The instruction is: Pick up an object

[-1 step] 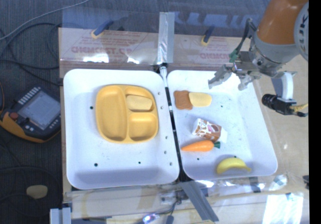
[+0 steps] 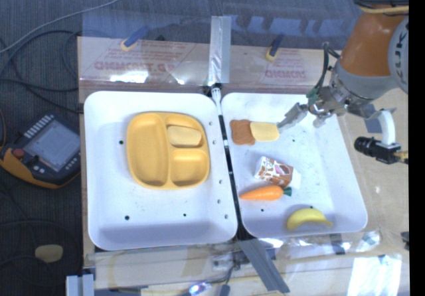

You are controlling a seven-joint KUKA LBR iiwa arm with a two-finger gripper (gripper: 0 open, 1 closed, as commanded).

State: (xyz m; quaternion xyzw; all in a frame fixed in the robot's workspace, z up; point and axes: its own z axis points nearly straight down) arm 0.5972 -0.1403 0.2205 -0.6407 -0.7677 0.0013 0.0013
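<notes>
Right bin [image 2: 345,175] has a brown slice [image 2: 242,131] touching a yellow slice [image 2: 264,131], plus a snack packet [image 2: 275,171], carrot [image 2: 263,193] and banana [image 2: 307,219] further down. The gripper [image 2: 291,117] sits just beside the yellow slice; can't tell its opening. Left bin [image 2: 106,175] holds a yellow divided tray [image 2: 167,149].
</notes>
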